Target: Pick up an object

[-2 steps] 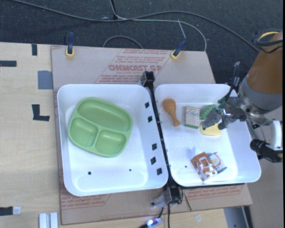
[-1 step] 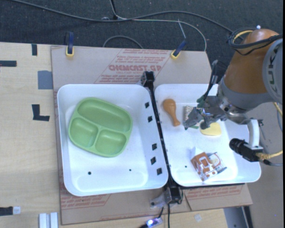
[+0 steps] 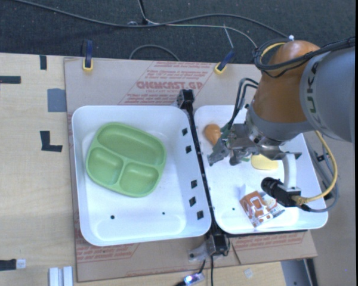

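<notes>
Small round orange object (image 3: 211,133) lies at the upper left of the right-hand shallow white bin (image 3: 310,222), just beside the central divider. Two-finger gripper (image 3: 225,155) hangs close beside it, fingers apparently spread with nothing between them. Risk: a descent off-centre would nudge the round piece against the divider, or catch the pale yellow item (image 3: 265,161) nearby.

We saw a pale green tray (image 3: 126,159), an orange ball (image 3: 211,133), a yellow piece (image 3: 264,161), and an orange-and-white patterned packet (image 3: 259,207).
</notes>
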Motion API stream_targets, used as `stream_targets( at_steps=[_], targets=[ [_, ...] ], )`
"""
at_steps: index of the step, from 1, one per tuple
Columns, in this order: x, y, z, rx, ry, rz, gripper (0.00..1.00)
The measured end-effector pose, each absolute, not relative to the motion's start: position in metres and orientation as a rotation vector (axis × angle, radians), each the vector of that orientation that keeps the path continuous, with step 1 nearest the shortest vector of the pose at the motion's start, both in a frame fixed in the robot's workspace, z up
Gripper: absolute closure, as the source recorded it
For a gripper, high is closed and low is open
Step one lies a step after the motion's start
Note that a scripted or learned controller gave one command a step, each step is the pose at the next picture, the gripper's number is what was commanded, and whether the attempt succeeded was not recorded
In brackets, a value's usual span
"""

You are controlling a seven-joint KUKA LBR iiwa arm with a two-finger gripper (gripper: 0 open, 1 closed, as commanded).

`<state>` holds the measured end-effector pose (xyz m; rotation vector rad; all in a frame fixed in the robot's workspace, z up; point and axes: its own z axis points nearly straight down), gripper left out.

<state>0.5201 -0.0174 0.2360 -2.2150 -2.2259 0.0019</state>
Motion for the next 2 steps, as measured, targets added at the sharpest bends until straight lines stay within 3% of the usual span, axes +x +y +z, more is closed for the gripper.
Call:
stream_targets(
  at_steps=[2],
  targets=[
    [0.495,0.097,0.238,-2.212,-2.228,0.000,1.00]
  ],
)
